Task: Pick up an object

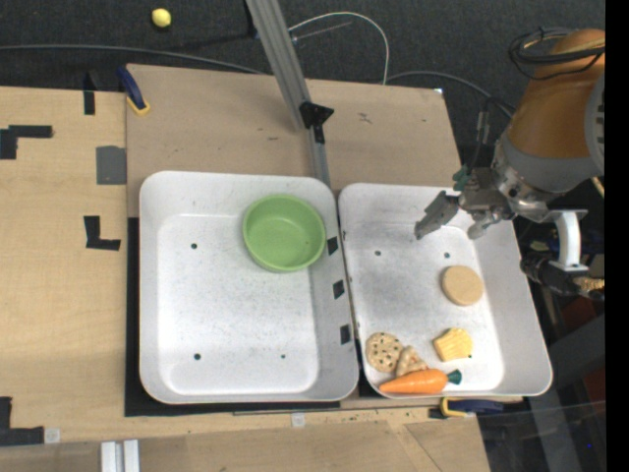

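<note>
While open, tool (452,222) above cookie (462,285)

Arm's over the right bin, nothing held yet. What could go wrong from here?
1. The carrot, cookie and yellow piece crowd the right bin's near corner; a grasp there may catch two or jam against the wall.
2. The flat tan disc may slip from the end effector.

You're looking at a robotics lab: a taped plywood counter (59,264), loose cables (339,23), a camera pole (280,47), toy food in white bins (236,382).
</note>
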`<move>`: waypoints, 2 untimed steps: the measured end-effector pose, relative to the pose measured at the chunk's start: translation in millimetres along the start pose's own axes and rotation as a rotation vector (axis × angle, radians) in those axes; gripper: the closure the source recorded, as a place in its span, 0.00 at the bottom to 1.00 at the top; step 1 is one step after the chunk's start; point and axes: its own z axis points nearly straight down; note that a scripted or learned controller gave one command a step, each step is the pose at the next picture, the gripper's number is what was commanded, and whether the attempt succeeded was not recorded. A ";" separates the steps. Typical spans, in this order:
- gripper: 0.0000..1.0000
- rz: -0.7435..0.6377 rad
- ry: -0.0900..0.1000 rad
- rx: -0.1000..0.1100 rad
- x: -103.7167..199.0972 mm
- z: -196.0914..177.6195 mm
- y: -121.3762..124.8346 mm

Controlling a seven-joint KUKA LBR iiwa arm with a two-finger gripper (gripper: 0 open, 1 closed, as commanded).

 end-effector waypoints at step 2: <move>0.00 0.002 0.000 0.006 -3.6 53.5 -10.4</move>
